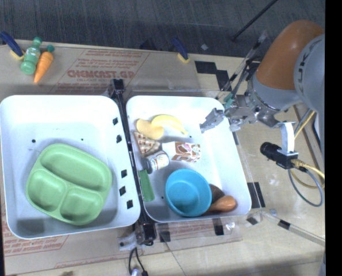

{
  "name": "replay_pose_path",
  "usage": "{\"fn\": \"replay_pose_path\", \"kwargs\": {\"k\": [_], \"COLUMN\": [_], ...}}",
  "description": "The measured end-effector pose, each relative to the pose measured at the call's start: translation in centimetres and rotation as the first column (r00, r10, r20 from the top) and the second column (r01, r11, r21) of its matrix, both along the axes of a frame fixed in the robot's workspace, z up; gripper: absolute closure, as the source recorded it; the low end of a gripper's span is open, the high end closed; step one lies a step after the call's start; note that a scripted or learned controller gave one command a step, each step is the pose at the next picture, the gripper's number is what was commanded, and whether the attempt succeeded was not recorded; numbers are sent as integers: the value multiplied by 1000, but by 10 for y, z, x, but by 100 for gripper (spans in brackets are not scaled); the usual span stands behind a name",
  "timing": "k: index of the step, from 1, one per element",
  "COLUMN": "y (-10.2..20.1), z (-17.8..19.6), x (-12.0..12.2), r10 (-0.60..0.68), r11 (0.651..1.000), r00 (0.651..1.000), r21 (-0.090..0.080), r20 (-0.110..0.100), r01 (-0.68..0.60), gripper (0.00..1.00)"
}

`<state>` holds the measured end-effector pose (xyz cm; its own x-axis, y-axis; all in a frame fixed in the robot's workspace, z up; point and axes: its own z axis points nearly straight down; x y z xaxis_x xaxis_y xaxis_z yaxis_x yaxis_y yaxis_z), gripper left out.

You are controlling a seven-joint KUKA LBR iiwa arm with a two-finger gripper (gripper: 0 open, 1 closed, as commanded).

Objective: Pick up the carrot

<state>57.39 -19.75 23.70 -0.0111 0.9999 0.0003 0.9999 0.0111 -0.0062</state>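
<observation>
- The carrot [43,66] lies outside both bins, on the cardboard sheet [102,68] at the far left corner, touching a green toy [30,59].
- The gripper [212,120] hovers at the far right edge of the right bin [239,171], well apart from the carrot; whether it is released or clenched, I cannot tell.
- Likely slip: an orange-brown thing [223,203] beside the blue bowl [188,192] could pass for the carrot and draw the grab.
- The carrot sits across the left bin [10,154] with its green tray [69,183], so the long reach may fall short, or nudge the green toy.
- Red print on the cardboard reads roughly "CHEMCAST"; the rest is too small.
</observation>
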Motion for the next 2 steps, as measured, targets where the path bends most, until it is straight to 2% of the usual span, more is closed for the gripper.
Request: {"fn": "replay_pose_path", "kwargs": {"k": [1, 2], "y": [66, 3], "z": [-120, -9], "x": [-52, -10], "r10": [137, 285], "r11": [991, 958], "r00": [990, 958], "r21": [5, -6], "r20": [-11, 7], "r01": [-137, -285], "gripper": [0, 0]}}
